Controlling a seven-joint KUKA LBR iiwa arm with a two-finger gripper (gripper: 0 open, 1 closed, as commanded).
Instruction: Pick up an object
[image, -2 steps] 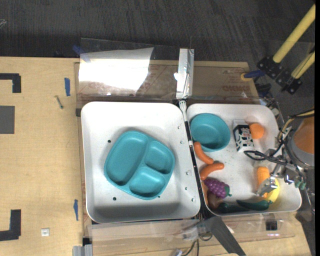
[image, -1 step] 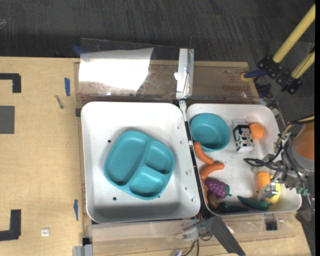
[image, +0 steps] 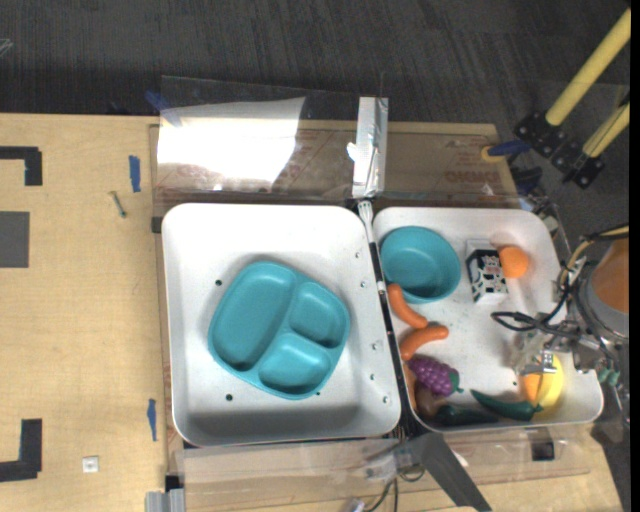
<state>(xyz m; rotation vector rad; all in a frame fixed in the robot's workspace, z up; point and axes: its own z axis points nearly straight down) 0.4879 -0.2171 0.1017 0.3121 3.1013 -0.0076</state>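
My gripper (image: 545, 352) is down in the right bin (image: 470, 322), near its right wall, directly over the yellow toy (image: 545, 385); cables hide the tips, so I cannot tell its state. Yellow toy lies in the lower right corner beside the dark green toy (image: 500, 404). Crowded corner, probably an awkward grasp.

The arm (image: 612, 300) is cut off by the right edge, so little more than its orange band and some cables show; the gripper (image: 545, 352) is a dark blurred tangle above the yellow toy (image: 545, 385), and its fingers are too unclear to read. The small black-and-white object (image: 487, 275) beside the orange ball (image: 513, 262) is too small to identify; the dark green toy (image: 495, 405) lies partly under the yellow one.
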